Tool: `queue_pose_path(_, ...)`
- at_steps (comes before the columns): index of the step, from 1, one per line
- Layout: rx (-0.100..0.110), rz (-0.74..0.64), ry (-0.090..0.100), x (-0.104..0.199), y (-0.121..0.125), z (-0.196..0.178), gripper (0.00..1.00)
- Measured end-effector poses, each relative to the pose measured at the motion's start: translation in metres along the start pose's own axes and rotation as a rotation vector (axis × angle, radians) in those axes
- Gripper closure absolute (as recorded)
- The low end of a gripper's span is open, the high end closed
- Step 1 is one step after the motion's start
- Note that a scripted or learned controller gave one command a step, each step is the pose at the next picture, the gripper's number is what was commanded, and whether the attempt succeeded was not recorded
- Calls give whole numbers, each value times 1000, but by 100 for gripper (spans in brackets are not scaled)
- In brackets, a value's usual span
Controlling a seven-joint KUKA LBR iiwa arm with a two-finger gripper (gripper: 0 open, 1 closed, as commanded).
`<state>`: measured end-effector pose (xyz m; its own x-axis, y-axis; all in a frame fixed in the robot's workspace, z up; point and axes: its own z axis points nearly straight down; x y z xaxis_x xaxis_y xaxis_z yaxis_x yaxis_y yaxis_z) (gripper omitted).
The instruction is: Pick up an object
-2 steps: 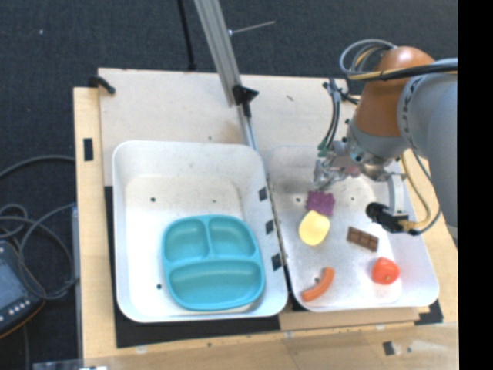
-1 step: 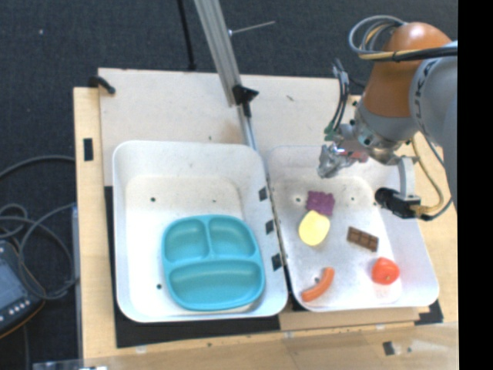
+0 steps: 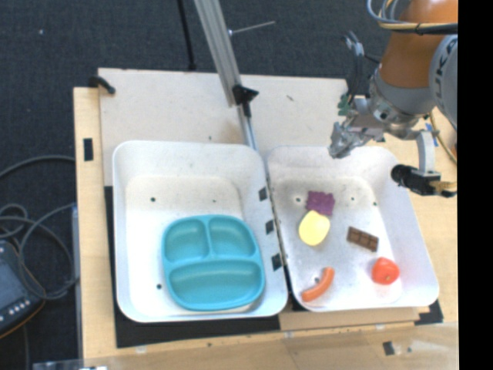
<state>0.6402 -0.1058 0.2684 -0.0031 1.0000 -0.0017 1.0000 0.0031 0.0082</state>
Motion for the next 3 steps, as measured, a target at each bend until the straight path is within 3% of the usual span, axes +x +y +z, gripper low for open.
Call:
queue_pose_path(1,4,-1,1,-1,1,-21,100)
queue_pose_path(3,9,-3,2,97,13,-3,100)
